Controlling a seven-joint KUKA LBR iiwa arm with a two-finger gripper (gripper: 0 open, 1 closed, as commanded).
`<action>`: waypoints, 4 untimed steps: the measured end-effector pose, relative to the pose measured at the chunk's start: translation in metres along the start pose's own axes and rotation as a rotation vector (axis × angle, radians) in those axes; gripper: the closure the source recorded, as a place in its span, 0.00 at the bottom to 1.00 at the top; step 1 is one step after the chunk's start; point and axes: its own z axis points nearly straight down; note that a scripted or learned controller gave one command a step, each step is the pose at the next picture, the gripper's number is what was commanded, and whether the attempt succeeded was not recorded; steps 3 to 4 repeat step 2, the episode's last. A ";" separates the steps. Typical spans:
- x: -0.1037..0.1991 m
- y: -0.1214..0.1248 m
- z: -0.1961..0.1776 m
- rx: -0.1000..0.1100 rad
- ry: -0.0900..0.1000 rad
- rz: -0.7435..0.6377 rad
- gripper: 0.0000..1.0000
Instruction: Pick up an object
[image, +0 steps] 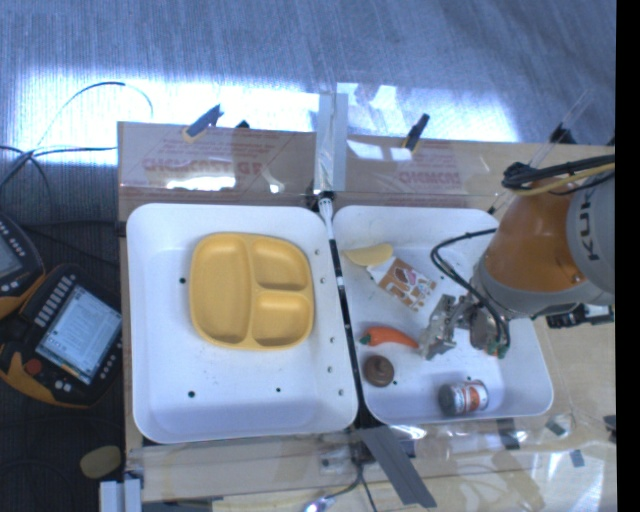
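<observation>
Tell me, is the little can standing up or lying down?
Lying down. The can rests on its side on the floor of the right bin, its round end facing left.

The end effector (443, 335) is too small and blurred to read its fingers. At 3 o'clock the arm (545, 250) is cut off, hiding part of the right bin (520, 395).

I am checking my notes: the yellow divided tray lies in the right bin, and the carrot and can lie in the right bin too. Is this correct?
Not quite. The camera view shows the yellow divided tray in the left bin. The carrot and can do lie in the right bin.
</observation>
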 end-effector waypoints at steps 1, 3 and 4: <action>0.053 0.079 -0.084 -0.002 0.016 0.110 1.00; 0.088 0.173 -0.085 -0.004 0.016 -0.120 1.00; 0.088 0.173 -0.085 -0.004 0.016 -0.120 1.00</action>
